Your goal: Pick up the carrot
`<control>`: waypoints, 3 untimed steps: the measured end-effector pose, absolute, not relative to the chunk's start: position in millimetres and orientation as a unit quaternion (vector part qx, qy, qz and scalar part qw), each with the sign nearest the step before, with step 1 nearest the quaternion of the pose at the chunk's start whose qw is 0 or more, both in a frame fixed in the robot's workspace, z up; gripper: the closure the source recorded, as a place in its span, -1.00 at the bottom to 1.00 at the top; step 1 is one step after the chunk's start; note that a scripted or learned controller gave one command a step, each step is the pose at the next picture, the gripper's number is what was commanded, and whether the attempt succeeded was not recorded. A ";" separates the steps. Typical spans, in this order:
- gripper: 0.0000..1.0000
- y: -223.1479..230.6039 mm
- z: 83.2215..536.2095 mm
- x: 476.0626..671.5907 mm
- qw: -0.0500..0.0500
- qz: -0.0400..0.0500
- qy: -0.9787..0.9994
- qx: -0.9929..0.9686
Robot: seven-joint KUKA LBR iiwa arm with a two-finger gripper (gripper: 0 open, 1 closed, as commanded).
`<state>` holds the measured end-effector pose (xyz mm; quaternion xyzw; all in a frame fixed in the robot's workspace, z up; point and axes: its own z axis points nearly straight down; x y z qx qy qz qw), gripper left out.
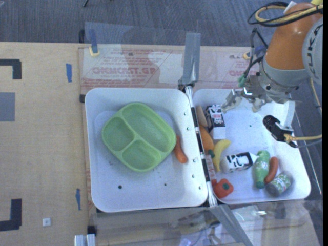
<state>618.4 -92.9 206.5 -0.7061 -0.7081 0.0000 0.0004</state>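
Camera view: gripper (245,97) fingers spread, holding nothing, above right bin (302,174); carrot (180,153) beside green plate (138,136); cardboard lettering unreadable.

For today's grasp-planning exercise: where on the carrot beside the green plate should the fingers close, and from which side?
Grip the carrot across its middle, coming from above. It lies flat on the left bin floor, close against the green plate, so line the fingers up along the plate's edge.

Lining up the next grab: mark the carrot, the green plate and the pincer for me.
carrot (180,154): camera view, middle of its orange body, beside the plate's right edge.
green plate (139,136): camera view, on the ridge where its compartments meet.
pincer (244,97): camera view, between its fingertips, above the right bin.
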 end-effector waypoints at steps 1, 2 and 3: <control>-1.00 -110.0 86.7 568.7 -0.002 -0.002 -0.769 -0.639; 1.00 -110.4 97.7 569.8 -0.003 -0.003 -0.769 -0.640; 1.00 -101.8 216.2 543.7 -0.001 0.000 -0.631 -0.776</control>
